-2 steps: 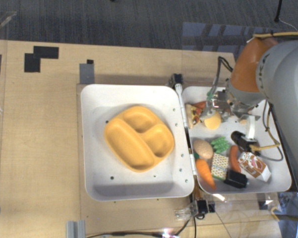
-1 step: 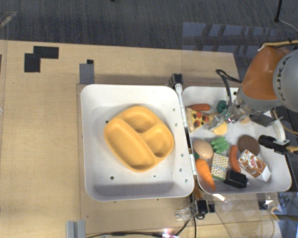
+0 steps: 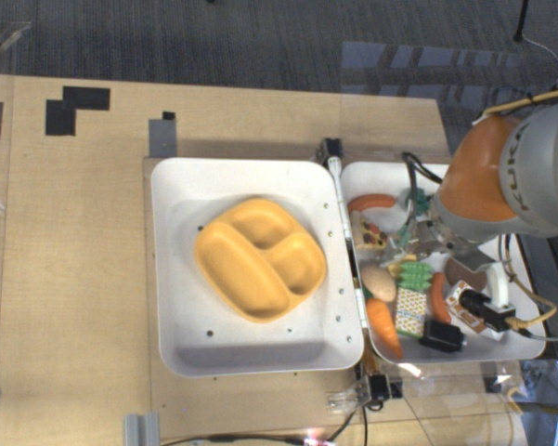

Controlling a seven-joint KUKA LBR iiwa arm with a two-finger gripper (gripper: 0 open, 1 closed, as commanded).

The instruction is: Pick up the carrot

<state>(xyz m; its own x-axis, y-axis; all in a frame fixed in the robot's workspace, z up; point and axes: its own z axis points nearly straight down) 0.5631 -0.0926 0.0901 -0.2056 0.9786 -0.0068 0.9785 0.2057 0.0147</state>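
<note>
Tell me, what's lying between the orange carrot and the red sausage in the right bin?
In the camera view, a beige egg-shaped thing lies between the orange carrot and the red sausage, together with a small dark-patterned item.

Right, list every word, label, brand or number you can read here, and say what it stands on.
None can be read.
Grey arm: dark lettering on its casing, cut off and too blurred to read.
Green-and-white packet in the right bin: printed pattern, too small to read.
Yellow divided tray: no marking.

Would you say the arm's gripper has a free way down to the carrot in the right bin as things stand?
Probably yes: the carrot lies uncovered at the right bin's left edge, though the beige egg-like piece touches its top end and the bin wall crowds it.
</note>
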